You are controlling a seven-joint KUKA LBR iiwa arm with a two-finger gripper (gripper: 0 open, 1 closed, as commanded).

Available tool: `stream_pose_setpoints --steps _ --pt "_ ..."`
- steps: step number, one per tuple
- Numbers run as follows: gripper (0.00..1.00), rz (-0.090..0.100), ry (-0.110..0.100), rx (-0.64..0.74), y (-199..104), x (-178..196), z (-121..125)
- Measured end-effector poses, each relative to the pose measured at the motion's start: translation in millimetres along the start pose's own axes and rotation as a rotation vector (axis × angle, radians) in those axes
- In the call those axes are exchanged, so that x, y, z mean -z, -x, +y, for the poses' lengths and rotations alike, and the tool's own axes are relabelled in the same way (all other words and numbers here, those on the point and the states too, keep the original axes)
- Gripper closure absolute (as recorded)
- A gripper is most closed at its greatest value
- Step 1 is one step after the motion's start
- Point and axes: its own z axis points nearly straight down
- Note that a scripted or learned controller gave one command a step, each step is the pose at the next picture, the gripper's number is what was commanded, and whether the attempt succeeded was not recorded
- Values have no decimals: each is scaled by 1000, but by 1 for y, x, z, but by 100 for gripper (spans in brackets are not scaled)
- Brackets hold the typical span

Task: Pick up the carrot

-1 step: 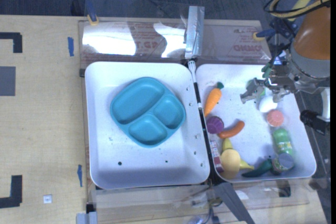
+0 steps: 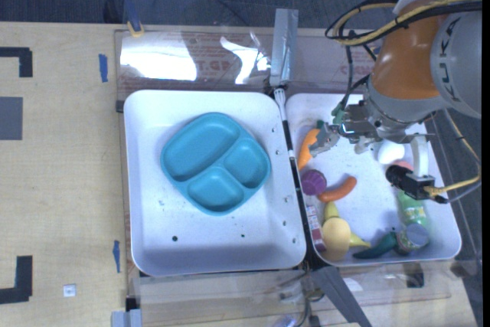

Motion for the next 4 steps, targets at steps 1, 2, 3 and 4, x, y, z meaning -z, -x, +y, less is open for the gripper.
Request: stream_pose_setpoints --steps 1,2,3,4 --pt "0 -4 11 242 -14 4 61" --pt "0 -6 12 338 21 5 64" --pt "0 -3 8 403 -7 5 45" --pt "0 -8 27 291 46 -76 51"
